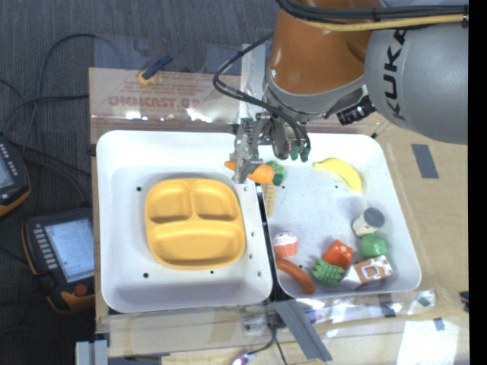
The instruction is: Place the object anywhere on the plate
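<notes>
A yellow plate (195, 220) with three compartments lies in the middle of the left bin (114, 204). My gripper (245, 167) hangs over the wall between the two bins, just beyond the plate's far right corner. It is shut on an orange toy carrot (262, 175) with a green top. The carrot's orange ends stick out on both sides of the fingers (242, 158). The carrot is lifted off the bin floor, level with the bins' shared rim.
The right bin (396, 204) holds a banana (340, 173), an ice-cream cone (270, 196), a cupcake (286, 243), a sausage (295, 275), a grey-blue round piece (370, 220), green and red vegetables (335, 261) and a small carton (370, 271). The arm's orange wrist (319, 36) looms above.
</notes>
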Controlling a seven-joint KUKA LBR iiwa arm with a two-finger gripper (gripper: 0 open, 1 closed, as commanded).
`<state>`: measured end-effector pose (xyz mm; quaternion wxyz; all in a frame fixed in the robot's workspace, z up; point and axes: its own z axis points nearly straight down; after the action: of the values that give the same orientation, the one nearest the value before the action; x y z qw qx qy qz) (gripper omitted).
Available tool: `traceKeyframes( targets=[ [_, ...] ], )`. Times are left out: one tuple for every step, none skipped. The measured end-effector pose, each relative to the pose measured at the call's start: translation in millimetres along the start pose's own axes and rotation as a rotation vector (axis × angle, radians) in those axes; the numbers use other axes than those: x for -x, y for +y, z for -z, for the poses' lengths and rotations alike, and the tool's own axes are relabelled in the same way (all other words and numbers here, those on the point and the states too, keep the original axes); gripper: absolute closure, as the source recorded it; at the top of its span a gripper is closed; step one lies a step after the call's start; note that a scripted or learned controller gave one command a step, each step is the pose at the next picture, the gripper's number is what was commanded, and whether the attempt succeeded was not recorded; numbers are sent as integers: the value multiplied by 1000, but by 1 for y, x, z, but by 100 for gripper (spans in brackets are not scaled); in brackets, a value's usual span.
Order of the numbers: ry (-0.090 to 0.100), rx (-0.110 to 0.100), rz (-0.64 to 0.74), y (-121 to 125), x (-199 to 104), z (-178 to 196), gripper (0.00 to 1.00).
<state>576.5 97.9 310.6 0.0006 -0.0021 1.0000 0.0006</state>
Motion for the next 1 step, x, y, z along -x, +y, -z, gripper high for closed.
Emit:
traceKeyframes(
  targets=[
    [0, 1, 289, 49, -40, -29, 100]
  ],
)
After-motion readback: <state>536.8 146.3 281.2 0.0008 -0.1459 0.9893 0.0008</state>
